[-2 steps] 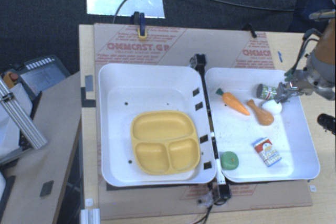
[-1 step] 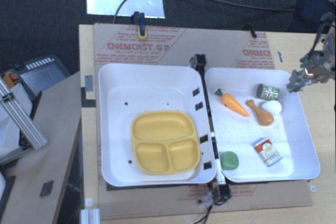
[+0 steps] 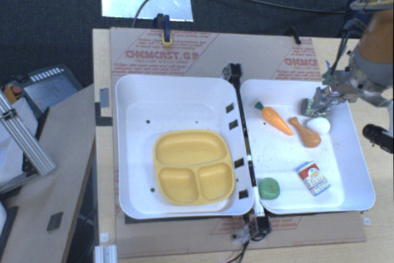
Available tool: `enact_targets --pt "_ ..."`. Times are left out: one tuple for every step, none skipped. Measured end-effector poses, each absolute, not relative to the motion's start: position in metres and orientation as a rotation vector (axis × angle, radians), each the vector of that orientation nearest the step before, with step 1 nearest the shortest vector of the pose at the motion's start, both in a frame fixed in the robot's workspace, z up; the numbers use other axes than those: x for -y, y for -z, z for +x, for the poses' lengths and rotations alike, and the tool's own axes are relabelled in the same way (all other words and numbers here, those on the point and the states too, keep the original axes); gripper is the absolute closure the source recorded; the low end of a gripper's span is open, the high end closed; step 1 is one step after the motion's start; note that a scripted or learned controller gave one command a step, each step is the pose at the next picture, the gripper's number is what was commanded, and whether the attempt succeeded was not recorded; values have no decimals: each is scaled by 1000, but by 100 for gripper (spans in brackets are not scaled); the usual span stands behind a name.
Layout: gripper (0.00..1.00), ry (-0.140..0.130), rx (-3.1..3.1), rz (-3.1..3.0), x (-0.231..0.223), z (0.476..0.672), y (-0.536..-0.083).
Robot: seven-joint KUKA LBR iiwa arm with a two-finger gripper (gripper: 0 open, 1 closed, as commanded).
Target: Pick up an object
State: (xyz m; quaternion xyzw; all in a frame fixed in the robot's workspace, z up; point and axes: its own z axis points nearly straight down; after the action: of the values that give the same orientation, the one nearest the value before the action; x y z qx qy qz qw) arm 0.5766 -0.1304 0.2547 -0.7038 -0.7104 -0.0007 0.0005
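Note:
The right bin (image 3: 357, 191) holds an orange toy carrot (image 3: 275, 119), a tan chicken drumstick with a white end (image 3: 308, 130), a small red, white and blue carton (image 3: 313, 178) and a round green piece (image 3: 268, 188). My gripper (image 3: 318, 105) hangs over the bin's upper right part, just above the drumstick's white end. Its dark fingers point down toward the bin floor near the far wall. Nothing shows between them.
The left bin (image 3: 132, 101) carries a yellow three-compartment tray (image 3: 192, 166) in its front half. A black clip strip (image 3: 237, 108) runs between the two bins. Cables cross the dark floor behind the bench.

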Motion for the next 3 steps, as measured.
enact_targets --pt "100 5 2232 -2211 73 573 -259" --pt "100 3 2232 -2210 20 556 -253" --pt "100 2 2230 -2210 -27 557 -236"
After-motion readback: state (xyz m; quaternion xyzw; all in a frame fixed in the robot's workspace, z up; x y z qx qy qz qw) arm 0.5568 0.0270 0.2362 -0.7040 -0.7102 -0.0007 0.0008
